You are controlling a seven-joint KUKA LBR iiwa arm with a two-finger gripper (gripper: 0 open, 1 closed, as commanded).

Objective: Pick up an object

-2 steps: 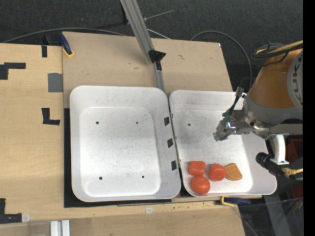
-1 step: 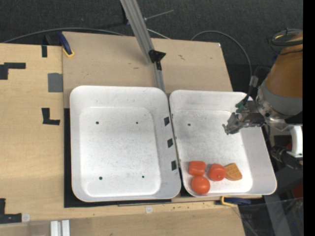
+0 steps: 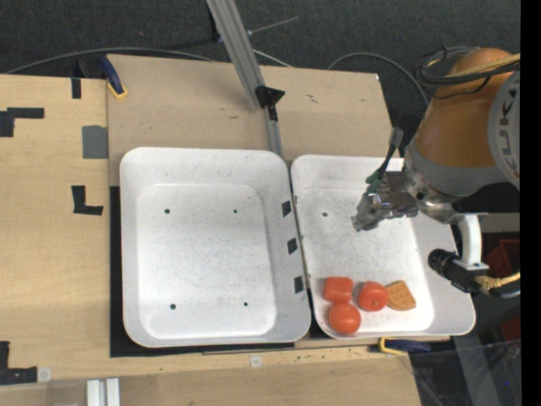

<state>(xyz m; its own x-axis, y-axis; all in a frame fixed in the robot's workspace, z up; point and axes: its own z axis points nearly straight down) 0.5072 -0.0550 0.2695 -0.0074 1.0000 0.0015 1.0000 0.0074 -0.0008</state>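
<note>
- A light wooden bench top (image 3: 194, 108) on a dark carpeted floor bears two shallow white plastic bins side by side, with a slanted grey metal pole (image 3: 241, 45) rising behind them.
- The left white bin (image 3: 135, 227) has nothing to pick; the right white bin (image 3: 338, 184) holds four small things clustered at its near edge.
- These are a squarish red-orange piece (image 3: 338, 289), a round red-orange piece (image 3: 373, 296), another round red-orange piece (image 3: 344, 318) and a tan wedge-shaped piece (image 3: 401, 296), touching or just beside one another.
- The grey arm with its orange band (image 3: 461, 134) reaches in from the right, and its dark two-finger gripper (image 3: 369, 216) hangs over the bare middle of the right bin, well apart from the cluster.
- How wide the gripper stands cannot be told; nothing shows in it.
- To do the pick well, the arm probably needs to travel toward the near edge and settle on one piece.
- The tan wedge at the cluster's end seems the freest, since crowded neighbours could block the grasp.
</note>
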